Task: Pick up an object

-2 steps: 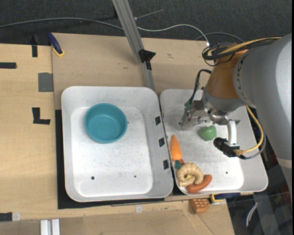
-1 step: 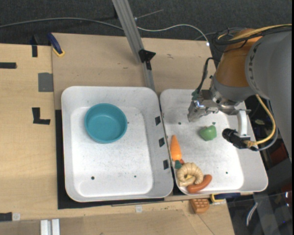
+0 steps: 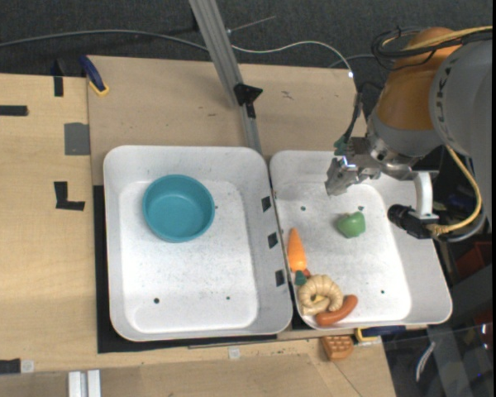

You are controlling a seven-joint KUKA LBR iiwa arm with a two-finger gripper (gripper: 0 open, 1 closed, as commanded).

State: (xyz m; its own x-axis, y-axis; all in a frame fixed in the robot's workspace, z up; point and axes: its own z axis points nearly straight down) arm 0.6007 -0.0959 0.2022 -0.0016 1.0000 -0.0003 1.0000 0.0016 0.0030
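One gripper [image 3: 340, 178] hangs over the upper part of the right white bin [image 3: 413, 292]; finger state cannot be told. Just below it lies a small green pepper-shaped toy [image 3: 350, 224]. Lower left: orange carrot [image 3: 297, 251], beige coiled pastry [image 3: 318, 294], red sausage [image 3: 339, 311]. Left bin [image 3: 132, 304] holds a round blue bowl [image 3: 178, 208].

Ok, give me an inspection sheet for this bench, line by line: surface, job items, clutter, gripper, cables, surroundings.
Surface: wooden bench bearing the left bin and the right bin, side by side.
Job's things: in the right bin, a green pepper alone mid-bin; a carrot, a pretzel and a sausage bunched at the near left corner. In the left bin, a teal bowl, upright.
Clutter: black tape marks on the bench.
Gripper: gripper above the right bin's far side, apart from the pepper, holding nothing seen.
Cables: grey cable across the dark floor; yellow cable by the arm.
Surroundings: slanted metal pole.
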